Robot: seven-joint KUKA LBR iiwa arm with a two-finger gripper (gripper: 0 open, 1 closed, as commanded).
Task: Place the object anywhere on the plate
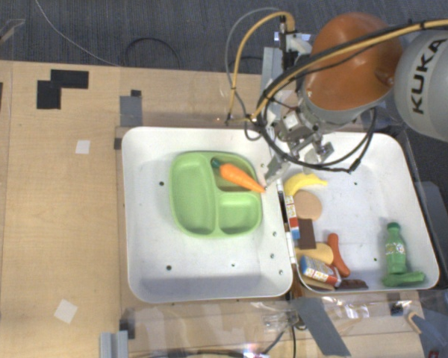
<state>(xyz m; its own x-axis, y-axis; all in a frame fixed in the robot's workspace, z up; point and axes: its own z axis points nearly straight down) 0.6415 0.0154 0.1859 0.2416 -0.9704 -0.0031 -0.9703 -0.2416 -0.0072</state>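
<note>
The grey KUKA arm reaches in from the right and hangs over the seam between the two white bins, its gripper low above the yellow banana in the right bin. Cables and the wrist hide the gripper's state; I cannot tell it. The left bin bears the green divided plate, placed centrally so it is easy to reach. The toy carrot lies across the plate's upper right compartment, tip over the rim, apart from the gripper. By that, the placing looks done. A green bottle stands far right.
</note>
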